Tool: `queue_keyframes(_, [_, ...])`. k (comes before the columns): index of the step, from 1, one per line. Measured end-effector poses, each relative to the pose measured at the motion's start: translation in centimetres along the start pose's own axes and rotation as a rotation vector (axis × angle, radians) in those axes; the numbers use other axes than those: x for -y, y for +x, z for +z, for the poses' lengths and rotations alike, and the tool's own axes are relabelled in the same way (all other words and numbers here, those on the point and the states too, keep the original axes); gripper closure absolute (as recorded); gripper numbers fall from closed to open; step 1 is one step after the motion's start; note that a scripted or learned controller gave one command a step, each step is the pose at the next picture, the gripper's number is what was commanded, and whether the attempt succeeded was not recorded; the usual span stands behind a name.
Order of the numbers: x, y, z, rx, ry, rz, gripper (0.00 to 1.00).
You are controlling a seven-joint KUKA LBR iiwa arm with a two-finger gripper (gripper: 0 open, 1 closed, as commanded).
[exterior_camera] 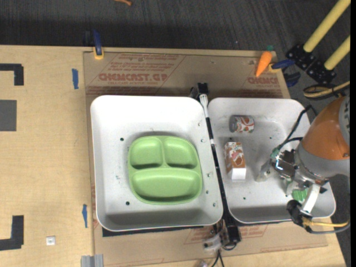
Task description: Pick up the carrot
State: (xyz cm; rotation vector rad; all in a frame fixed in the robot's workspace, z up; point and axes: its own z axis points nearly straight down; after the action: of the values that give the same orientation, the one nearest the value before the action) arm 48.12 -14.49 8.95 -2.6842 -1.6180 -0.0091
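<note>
Well beyond the claw (286, 168), past the far rim of the shallow white right bin (261, 103), the small orange carrot with a green top (264, 63) lies on brown cardboard (139, 71). The claw hangs low inside that bin; whether it is spread or closed cannot be told. A descent here would likely miss the carrot and bump the red-and-white carton (235, 157) just beside it. The cardboard's red print seems to read "CHEMCAST GP".

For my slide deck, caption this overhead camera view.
Arm over right bin; carrot lies outside beyond it; green tray in left bin.
</note>
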Motion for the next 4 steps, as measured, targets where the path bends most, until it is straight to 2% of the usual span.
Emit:
queue_keyframes(1, [2.3,4.0,-2.1,0.008,-0.004,0.308,0.0])
queue_keyframes(2, [2.4,3.9,-0.5,0.009,0.0,0.375,0.0])
queue_keyframes(3, [1.9,3.1,-1.4,0.008,0.0,0.127,0.0])
queue_keyframes(4, [-2.2,-3.8,-0.1,-0.019,0.019,0.085,0.0])
